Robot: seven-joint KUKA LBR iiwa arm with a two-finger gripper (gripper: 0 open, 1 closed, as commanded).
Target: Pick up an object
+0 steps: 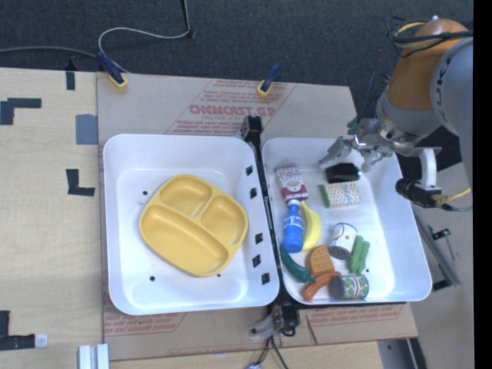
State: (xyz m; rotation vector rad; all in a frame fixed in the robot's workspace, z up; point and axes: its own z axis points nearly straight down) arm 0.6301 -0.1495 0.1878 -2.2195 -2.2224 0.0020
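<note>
**Gripper poised over the upper part of the right bin, holding nothing**

Camera view: The grey arm with its orange band (419, 68) enters from the upper right of the frame, and its far side is cut off by the frame edge. The two-finger gripper (355, 154) hangs over the upper right area of the right-hand shallow white bin (400, 241). Its fingers are spread apart, one pointing toward the left and one toward the right, with nothing between them. Directly beneath sits a small black block (341, 173), partly overlapped by the gripper, so its full shape is hard to read.

Just below that lies a pale mesh-textured sponge with a green edge (340, 196). Toward the bin's left wall are a red-and-white printed packet (290, 181), whose label is too small to read, and a blue plastic bottle (293, 227) lying across a yellow banana (311, 227), which is half hidden. In the lower part of the bin things crowd together: a dark green curved piece (291, 265), an orange chunk (319, 261), an orange carrot-like piece (314, 287), a white round object with a red mark (343, 237), a green stick-shaped item (358, 255) and a small green-labelled can (350, 286). Their edges overlap and several cannot be identified with certainty.

The left-hand white bin (123, 229) holds a yellow plastic divided plate (193, 224), centred and tilted diagonally.
</note>
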